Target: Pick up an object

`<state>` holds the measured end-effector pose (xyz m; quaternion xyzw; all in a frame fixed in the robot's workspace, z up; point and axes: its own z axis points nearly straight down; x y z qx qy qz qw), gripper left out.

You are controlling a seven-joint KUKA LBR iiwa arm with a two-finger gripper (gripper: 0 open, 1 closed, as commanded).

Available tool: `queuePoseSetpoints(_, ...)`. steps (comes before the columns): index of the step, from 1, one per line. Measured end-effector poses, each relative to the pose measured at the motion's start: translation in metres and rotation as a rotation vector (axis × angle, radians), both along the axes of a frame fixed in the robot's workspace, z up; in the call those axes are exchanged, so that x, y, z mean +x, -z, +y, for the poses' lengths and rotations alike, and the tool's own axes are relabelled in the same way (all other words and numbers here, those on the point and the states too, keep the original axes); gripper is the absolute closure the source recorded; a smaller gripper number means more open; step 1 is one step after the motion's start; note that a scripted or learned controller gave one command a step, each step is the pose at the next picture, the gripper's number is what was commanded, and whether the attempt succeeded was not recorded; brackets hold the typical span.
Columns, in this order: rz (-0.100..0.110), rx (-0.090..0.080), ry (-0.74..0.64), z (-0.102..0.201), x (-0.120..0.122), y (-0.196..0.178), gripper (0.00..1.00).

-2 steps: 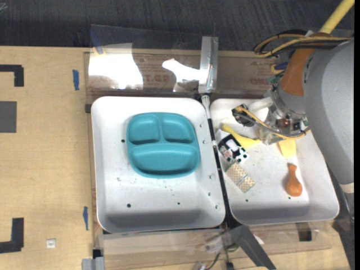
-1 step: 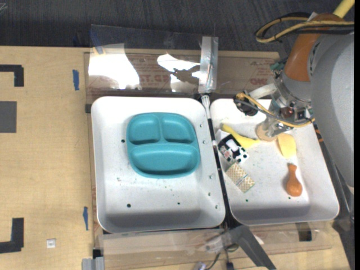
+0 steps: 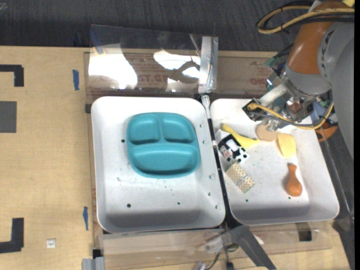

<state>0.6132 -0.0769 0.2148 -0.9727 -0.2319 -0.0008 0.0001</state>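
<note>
White bin (image 3: pixel 316 198) on the right: my gripper (image 3: pixel 272 117) hangs beside a tan disc (image 3: pixel 265 132), open or closed I cannot tell.

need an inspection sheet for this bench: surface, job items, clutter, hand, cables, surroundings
surface: left bin and right bin, white, side by side on a brown bench
job's things: in the right bin, a yellow banana, yellow wedge, orange pear-shaped toy, black-and-white toy, patterned card and tan disc
clutter: teal divided plate alone in the left bin
grippers: hand over the right bin's far side, next to the tan disc; grip unreadable
cables: yellow cables loop above the arm
surroundings: clear plastic sheet behind the left bin, black tape marks, dark floor
</note>
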Motion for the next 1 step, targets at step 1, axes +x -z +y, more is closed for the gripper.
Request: queuePoseSetpoints(1,0.006,0.002,-0.085,0.0297,-0.1225,0.0316,1.0)
